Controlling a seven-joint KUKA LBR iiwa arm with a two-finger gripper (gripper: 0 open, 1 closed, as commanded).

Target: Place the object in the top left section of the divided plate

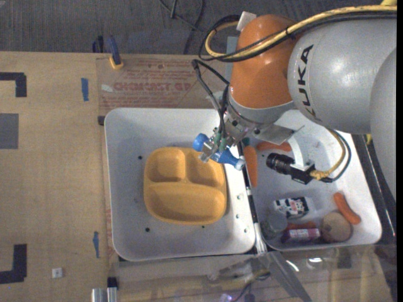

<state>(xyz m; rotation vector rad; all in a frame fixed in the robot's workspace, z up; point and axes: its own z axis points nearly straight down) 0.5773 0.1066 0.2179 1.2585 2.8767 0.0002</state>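
Pinching the blue object (pixel 233 161) at its middle: gripper (pixel 217 147) fingers look pressed together on it, with a blue end sticking out each side, one up-left, one down-right. Object is tilted and off the surface, hanging over the upper right corner of the yellow divided plate (pixel 186 200), roughly above the rim of its top right section. The down-right end reaches towards the wall between the two bins. The top left section (pixel 165 165) lies left of the object, across the divider

Plate layout: two small sections on top, one large below. It lies flat in the left bin (pixel 126 187), about centre, apart from all four walls

Arm (pixel 340 61) comes in from the right, orange band (pixel 264 49) directly over the wrist, covering the upper part of the right bin (pixel 371 225)

Right bin contents:
- orange carrot-like piece (pixel 250 162) along the left wall, partly under the wrist
- second orange bit (pixel 277 146) near it, mostly hidden
- small black and white carton (pixel 291 205) mid-bin
- pink packet (pixel 301 234) near the front wall
- brown rounded lump (pixel 337 228) right of the packet, touching or just beside, can't tell which
- small orange sausage shape (pixel 347 208) just above the lump
- greyish round thing (pixel 272 223) left of the packet, too blurred to identify

Bench (pixel 50 168) is plywood with blue tape strips (pixel 84 89) and black corner marks (pixel 14 83)
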